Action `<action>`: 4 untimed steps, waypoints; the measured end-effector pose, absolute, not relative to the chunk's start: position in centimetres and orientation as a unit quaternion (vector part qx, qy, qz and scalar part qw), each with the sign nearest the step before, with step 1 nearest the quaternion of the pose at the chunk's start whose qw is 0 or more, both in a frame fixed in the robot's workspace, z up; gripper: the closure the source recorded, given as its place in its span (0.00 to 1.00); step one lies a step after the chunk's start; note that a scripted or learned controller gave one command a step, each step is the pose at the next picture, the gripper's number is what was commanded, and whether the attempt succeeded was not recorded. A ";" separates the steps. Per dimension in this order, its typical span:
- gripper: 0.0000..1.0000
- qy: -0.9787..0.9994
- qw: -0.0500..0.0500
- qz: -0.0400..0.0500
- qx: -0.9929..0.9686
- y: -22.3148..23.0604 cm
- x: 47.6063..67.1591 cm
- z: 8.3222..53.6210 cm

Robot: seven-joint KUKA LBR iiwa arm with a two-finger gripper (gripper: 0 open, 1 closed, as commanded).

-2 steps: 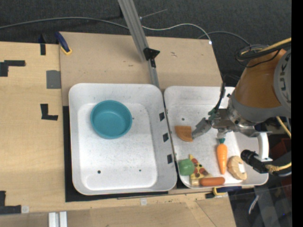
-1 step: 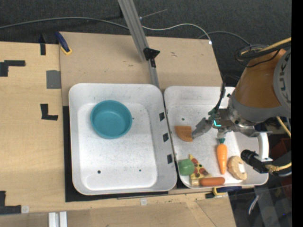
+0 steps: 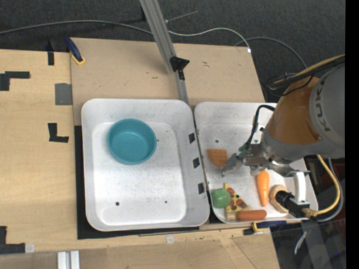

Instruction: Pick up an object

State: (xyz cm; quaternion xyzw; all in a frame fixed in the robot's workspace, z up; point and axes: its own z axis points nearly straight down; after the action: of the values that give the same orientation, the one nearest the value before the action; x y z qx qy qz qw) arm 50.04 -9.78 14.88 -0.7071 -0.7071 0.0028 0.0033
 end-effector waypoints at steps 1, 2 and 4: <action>0.00 -0.707 0.004 0.003 -0.707 -9.7 49.8 9.5; 1.00 -0.708 0.003 0.001 -0.706 -9.6 49.9 10.7; 1.00 -0.708 -0.001 -0.001 -0.707 -10.5 49.5 20.6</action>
State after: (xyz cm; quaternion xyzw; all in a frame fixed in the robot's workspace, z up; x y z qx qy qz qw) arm 49.49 -10.48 20.55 -0.7067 -0.7076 -0.0007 -0.0010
